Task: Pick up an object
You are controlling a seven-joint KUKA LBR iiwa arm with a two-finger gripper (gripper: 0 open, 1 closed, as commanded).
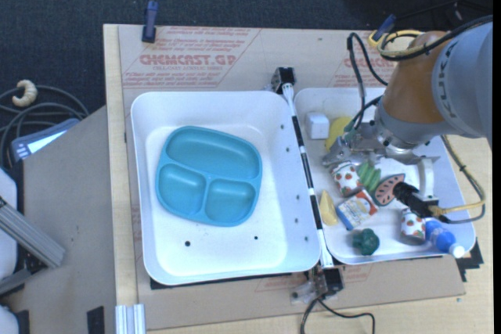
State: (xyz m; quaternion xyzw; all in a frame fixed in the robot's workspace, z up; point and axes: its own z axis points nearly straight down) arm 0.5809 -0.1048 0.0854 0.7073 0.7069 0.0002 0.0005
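The arm (438, 82) comes in from the right and hangs low over the right bin (462, 235), with its hand (354, 146) down among the clutter near that bin's upper left part. Can't tell if the hand is spread or pinched, the wrist hides most of it from this angle, and nothing clearly sits in it.

The pickable stuff is all in the right bin: a small white block (318, 124) near the top left, a yellow thing (339, 129) just beside it (partly under the hand), a red-and-white speckled toy (347, 180) right below the hand, a green piece (369, 174) touching a watermelon slice (388, 188), a yellow wedge (328, 209) against the left wall, a little carton (356, 211) next to it, a dark green ball (364, 241) near the front edge, and a blue-capped bottle (442, 238) at the front right corner.

The left bin (149, 121) has a blue divided plate (208, 175) sitting roughly in the middle, well apart from the arm.

Both bins sit side by side on the table (117, 168).
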